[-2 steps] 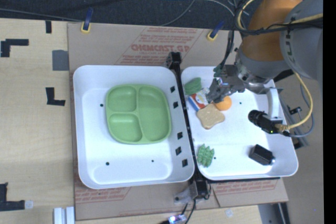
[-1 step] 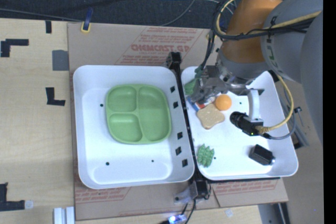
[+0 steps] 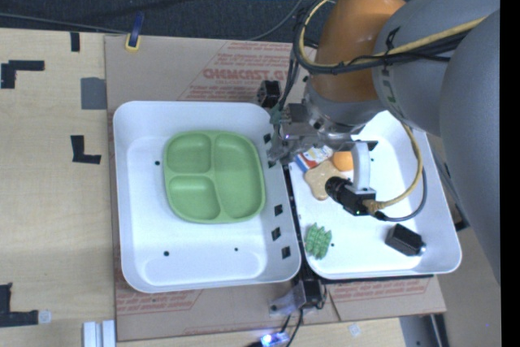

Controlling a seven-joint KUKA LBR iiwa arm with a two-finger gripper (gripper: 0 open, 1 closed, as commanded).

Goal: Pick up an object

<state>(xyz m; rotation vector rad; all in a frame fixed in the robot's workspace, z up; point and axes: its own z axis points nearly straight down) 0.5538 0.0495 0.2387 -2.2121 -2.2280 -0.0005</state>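
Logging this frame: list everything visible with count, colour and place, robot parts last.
white bins: two, white, side by side on the bench.
divided plate: one, light green, three compartments, lying in the left bin.
leafy toy: one, green, near the front left corner of the right bin.
black block: one, black, front right part of the right bin.
tan object: one, tan, right bin, just below the wrist.
orange object: one, orange, right bin, partly hidden by the arm.
cardboard sheet: one, brown with red print, under the bins.
arm: one, grey with an orange band, over the right bin.
tool: one, dark, above the divider between the bins; holds nothing that I can see.
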